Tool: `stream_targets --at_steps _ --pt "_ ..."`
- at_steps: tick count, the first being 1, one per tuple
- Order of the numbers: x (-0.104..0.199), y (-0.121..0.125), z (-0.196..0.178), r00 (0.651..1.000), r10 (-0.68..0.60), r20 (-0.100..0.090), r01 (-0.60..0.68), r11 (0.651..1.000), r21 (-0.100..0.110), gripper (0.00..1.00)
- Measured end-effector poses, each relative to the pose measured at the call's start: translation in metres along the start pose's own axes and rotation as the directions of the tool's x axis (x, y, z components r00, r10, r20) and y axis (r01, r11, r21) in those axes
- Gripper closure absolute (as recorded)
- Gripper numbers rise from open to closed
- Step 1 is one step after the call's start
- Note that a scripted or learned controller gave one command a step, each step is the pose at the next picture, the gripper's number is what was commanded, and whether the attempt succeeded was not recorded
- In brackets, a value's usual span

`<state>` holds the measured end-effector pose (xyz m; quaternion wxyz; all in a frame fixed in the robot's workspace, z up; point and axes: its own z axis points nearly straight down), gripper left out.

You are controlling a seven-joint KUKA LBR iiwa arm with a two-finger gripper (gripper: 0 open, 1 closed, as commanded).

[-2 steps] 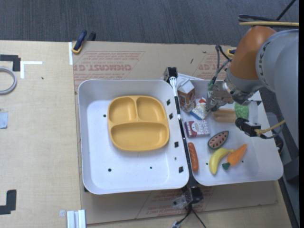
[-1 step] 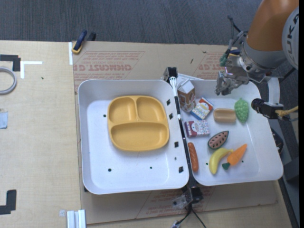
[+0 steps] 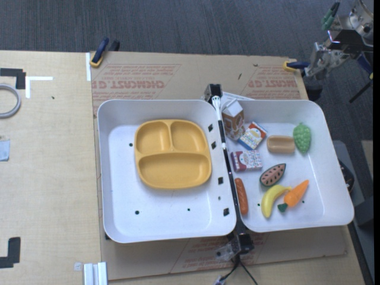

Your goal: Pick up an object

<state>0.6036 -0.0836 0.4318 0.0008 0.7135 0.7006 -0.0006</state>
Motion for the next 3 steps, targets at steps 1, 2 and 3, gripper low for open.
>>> stream_targets --at_steps 1,2,3 --pt "0.000 0.001 -0.009 1.000 -0.003 0.002 0.003 1.000 0.000 1.00" --pt "0.000 0.001 -0.018 1.000 -0.006 0.004 0.006 1.000 0.000 1.00" --pt "0.000 0.002 -0.027 1.000 -0.009 0.006 0.009 1.000 -0.001 1.00"
